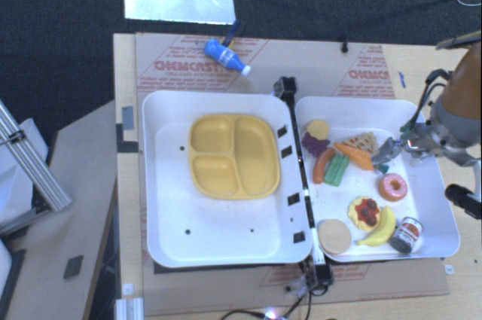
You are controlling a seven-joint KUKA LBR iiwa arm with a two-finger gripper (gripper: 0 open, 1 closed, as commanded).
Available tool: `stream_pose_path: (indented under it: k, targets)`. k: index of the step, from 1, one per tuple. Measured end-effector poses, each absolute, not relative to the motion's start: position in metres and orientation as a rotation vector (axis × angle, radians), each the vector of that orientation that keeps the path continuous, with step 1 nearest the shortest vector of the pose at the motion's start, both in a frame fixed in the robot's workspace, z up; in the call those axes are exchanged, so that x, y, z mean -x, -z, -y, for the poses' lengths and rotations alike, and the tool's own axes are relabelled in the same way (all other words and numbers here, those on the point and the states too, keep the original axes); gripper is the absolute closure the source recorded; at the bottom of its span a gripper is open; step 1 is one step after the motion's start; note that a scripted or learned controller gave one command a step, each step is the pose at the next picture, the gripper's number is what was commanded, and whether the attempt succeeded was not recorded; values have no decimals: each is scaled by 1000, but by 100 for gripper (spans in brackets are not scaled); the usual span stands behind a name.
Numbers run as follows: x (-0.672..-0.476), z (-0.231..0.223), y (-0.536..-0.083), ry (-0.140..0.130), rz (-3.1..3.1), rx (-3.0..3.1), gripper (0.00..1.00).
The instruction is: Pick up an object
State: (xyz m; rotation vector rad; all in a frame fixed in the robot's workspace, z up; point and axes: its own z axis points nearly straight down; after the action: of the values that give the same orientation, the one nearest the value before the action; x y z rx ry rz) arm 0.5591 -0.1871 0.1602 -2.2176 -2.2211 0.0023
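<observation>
Your gripper (388,151) sits in the right bin (429,198), just right of the carrot (354,155); finger spread cannot be told. The carrot lies beside the gripper, long axis running upper-left to lower-right. A donut (392,187) lies just below the gripper.

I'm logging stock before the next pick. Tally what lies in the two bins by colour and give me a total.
Yellow: 2, the divided plate and the banana.
Orange: 2, the carrot and the sausage.
Purple: 1, the grapes.
Green: 1, the green piece.
Pink: 1, the donut.
Tan: 2, the round cookie and the waffle wedge.
Mixed: 2, the small pizza and the can.
Total: 11.
</observation>
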Motion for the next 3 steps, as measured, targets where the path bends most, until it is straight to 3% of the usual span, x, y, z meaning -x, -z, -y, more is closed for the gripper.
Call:
stream_pose_path:
  k: [2,3]
  targets:
    - [-557,177,-85,3,2227,2222,0]
    - [-557,178,-96,4,2227,2222,100]
